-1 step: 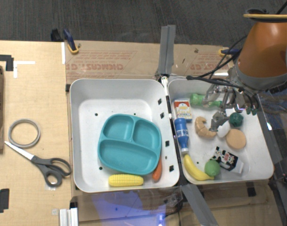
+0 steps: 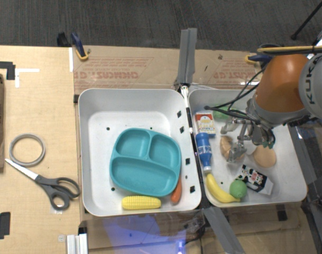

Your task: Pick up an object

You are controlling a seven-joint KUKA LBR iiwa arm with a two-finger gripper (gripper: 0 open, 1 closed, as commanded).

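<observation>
My gripper (image 2: 237, 150) hangs low over the middle of the right bin (image 2: 293, 194), under the orange wrist band. Just to its left lies a tan, bread-like piece (image 2: 225, 146), and a tan egg-shaped object (image 2: 265, 157) sits to its right. A black-and-white patterned packet (image 2: 254, 179) is just below it. Along the bin's left side are a red-and-white carton (image 2: 204, 124) and a blue bottle (image 2: 204, 150). A banana (image 2: 219, 190) and a green ball (image 2: 238, 189) lie at the front. Something green (image 2: 222, 115) is partly hidden behind the gripper's cables.
The left bin (image 2: 92, 142) holds a teal divided plate (image 2: 146, 162), a corn cob (image 2: 141, 202) and an orange-red carrot-like piece (image 2: 176, 193). Scissors (image 2: 49, 185) and a tape roll (image 2: 27, 148) lie on the bench at the left.
</observation>
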